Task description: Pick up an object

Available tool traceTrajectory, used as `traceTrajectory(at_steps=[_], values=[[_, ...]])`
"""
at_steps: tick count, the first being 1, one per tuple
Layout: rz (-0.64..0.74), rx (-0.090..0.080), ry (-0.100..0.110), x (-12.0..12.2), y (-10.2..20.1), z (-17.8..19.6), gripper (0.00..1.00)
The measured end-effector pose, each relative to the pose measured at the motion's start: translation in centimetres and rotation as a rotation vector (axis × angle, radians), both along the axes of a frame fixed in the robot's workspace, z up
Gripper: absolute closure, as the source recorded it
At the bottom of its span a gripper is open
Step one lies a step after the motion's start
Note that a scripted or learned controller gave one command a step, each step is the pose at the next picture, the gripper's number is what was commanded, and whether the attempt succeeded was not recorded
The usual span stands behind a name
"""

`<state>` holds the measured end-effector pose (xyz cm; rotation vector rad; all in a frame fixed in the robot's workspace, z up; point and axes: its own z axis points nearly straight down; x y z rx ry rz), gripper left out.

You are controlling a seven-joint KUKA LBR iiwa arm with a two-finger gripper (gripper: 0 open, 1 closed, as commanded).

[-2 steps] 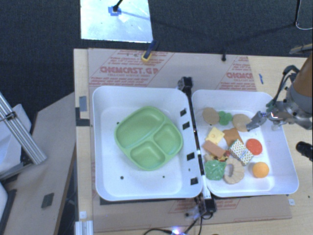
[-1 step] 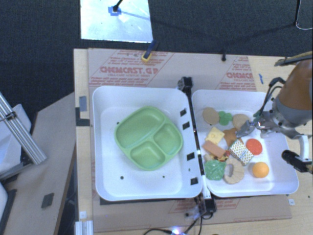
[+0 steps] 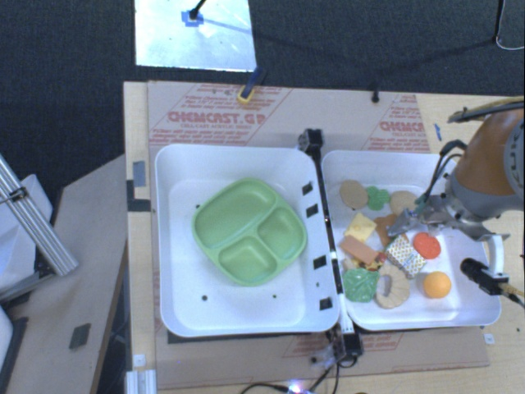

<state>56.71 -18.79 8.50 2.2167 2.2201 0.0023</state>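
The right bin (image 3: pixel 467 310) holds several toy foods: a tan round cookie (image 3: pixel 354 194), a green piece (image 3: pixel 377 197), a yellow wedge (image 3: pixel 362 226), a salmon block (image 3: pixel 358 249), a checkered packet (image 3: pixel 405 255), a red disc (image 3: pixel 426 245), an orange ball (image 3: pixel 436 285), a green leafy piece (image 3: pixel 360 285) and a tan ring (image 3: pixel 394 290). My gripper (image 3: pixel 404 224) hangs low over the middle of this pile, just above the checkered packet and beside the yellow wedge. The wrist hides part of the pile.
The left bin (image 3: pixel 176 302) carries a light green divided plate (image 3: pixel 250 231). A black-clipped divider (image 3: pixel 324 228) runs between the bins. The grey arm with its orange band (image 3: pixel 488 158) crosses the right bin's far right side. A black part (image 3: pixel 480 276) juts near the orange ball.
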Motion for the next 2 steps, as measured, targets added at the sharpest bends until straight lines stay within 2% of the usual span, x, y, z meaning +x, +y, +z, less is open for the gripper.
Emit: traceTrajectory(at_steps=[1, 2], values=[[0.0, -0.003, -0.009, 0.3, -0.1, 1.4, 1.0], [0.002, 0.001, 0.001, 0.7, -0.2, 5.7, 1.0]])
